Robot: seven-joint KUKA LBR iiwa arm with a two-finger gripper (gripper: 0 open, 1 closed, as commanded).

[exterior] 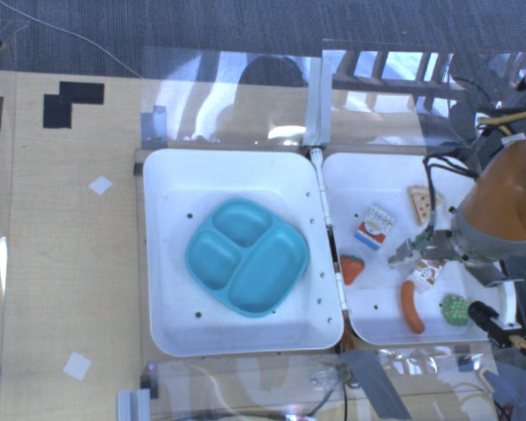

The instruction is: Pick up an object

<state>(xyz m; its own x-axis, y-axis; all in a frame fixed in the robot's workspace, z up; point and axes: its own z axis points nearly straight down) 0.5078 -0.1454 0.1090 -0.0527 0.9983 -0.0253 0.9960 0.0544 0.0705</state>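
nothing is lifted yet; the grey two-finger gripper (418, 251) hangs low in the right white bin (381, 327), near a small orange-and-white packet (428, 273); i cannot tell its state; grasp and lift remain.

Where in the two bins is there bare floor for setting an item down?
Left bin: bare floor rings the blue divided plate, widest at its top corners. Right bin: upper-left is bare, above the small carton. It is crowded around the hand, sausage and strawberry.
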